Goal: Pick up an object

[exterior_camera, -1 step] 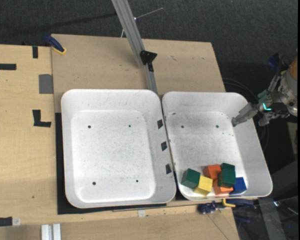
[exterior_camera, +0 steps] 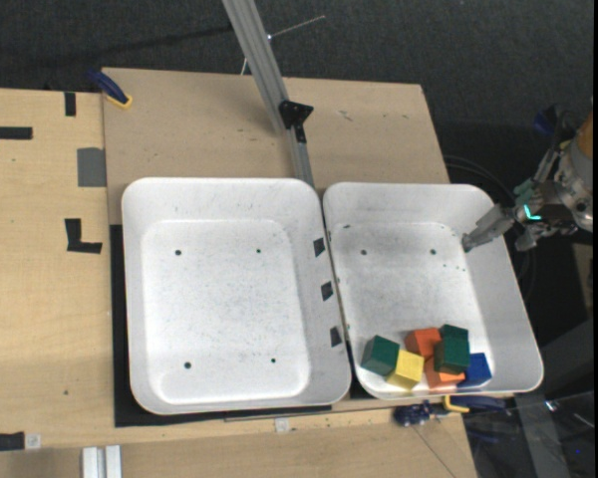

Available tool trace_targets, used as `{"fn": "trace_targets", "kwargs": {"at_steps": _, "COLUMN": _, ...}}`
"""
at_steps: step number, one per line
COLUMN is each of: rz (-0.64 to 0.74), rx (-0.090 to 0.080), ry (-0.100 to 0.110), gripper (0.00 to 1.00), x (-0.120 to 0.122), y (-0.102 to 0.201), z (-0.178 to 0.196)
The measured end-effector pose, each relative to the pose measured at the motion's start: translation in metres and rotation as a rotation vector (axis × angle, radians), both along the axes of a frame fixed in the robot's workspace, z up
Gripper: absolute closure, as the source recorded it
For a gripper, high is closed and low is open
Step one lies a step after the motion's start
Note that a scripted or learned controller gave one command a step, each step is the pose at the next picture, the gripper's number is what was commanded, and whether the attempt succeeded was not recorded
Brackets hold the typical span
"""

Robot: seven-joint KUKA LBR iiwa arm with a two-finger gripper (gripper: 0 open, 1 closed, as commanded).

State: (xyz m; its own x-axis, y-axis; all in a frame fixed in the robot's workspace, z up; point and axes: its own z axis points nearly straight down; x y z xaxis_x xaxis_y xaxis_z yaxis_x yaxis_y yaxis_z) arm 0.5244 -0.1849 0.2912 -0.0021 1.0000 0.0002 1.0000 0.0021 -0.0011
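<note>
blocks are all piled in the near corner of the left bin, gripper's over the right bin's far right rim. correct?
Wrong bin. The camera view shows the blocks clustered in the near corner of the right bin, not the left bin. The rest stands: the gripper sits over the right bin's far right rim, away from the blocks.

Lying clustered in the near right corner of the right bin (exterior_camera: 498, 297): green block (exterior_camera: 381, 354), yellow block (exterior_camera: 409, 366), orange block (exterior_camera: 424, 342), dark green block (exterior_camera: 454, 347) and blue block (exterior_camera: 477, 367). Touching one another, some tilting; sitting on the white floor.
</note>
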Motion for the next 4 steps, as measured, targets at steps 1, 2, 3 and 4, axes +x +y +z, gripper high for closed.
{"fn": "trace_targets", "kwargs": {"at_steps": 1, "rz": -0.001, "rx": 0.0, "ry": 0.005, "gripper": 0.0, "x": 0.002, "y": 0.003, "z": -0.044}}
{"fn": "trace_targets", "kwargs": {"at_steps": 2, "rz": -0.003, "rx": 0.0, "ry": 0.006, "gripper": 0.0, "x": -0.003, "y": -0.006, "z": -0.096}}
{"fn": "trace_targets", "kwargs": {"at_steps": 3, "rz": -0.001, "rx": 0.002, "ry": 0.007, "gripper": 0.0, "x": -0.004, "y": 0.001, "z": -0.159}}
{"fn": "trace_targets", "kwargs": {"at_steps": 4, "rz": 0.0, "rx": 0.001, "ry": 0.002, "gripper": 1.0, "x": -0.002, "y": 0.001, "z": -0.146}}
